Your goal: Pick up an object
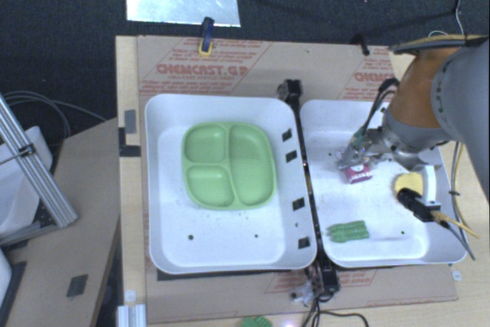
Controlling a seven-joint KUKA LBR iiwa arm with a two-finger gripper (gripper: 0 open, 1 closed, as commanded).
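over the right bin (321, 119), the end effector (354, 158) is hanging low above a small pink object (357, 175), probably lining up a grasp; i cannot tell its opening.

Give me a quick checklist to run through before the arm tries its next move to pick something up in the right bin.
1. Gripper is down inside the right bin: ok.
2. Gripper lined up over the small pink object: ok, it sits right at it.
3. Pink object actually between the fingers: cannot tell.
4. Green object lies apart from the gripper, near the front wall: ok.
5. Yellow object partly hidden behind the arm; spacing from the arm: cannot tell.
6. Green divided plate lies in the left bin, out of the way: ok.
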